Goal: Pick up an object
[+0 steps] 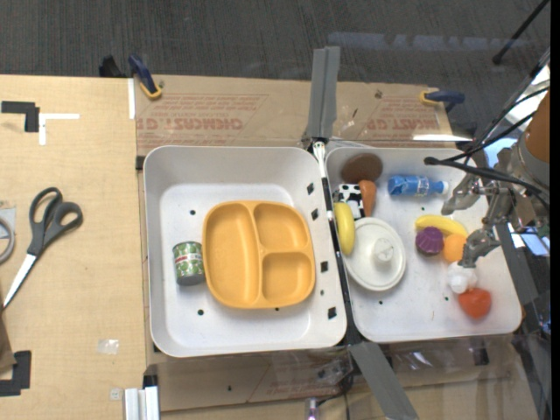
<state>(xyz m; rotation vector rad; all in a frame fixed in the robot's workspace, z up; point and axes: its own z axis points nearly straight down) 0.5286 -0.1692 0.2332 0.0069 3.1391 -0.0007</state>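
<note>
My gripper point(465, 224) hangs over the right side of the right bin point(411, 326), fingers spread apart with nothing held between them. Under and just left of it lie a yellow banana-shaped toy point(440, 225), a purple piece point(429, 241) and an orange piece point(452, 248). A white ball point(459, 278) and a red-orange tomato point(474, 302) sit closer to the front. Also in this bin are a white lidded bowl point(376, 252), a second yellow banana point(344, 227), an orange carrot point(368, 197), a brown object point(361, 164) and a blue bottle point(416, 185).
The left bin point(166, 322) holds a yellow divided plate point(260, 254) and a small green can point(187, 262). Scissors point(44, 221) lie on the bench at far left. Blue clamps point(144, 75) point(446, 97) grip the cardboard behind the bins.
</note>
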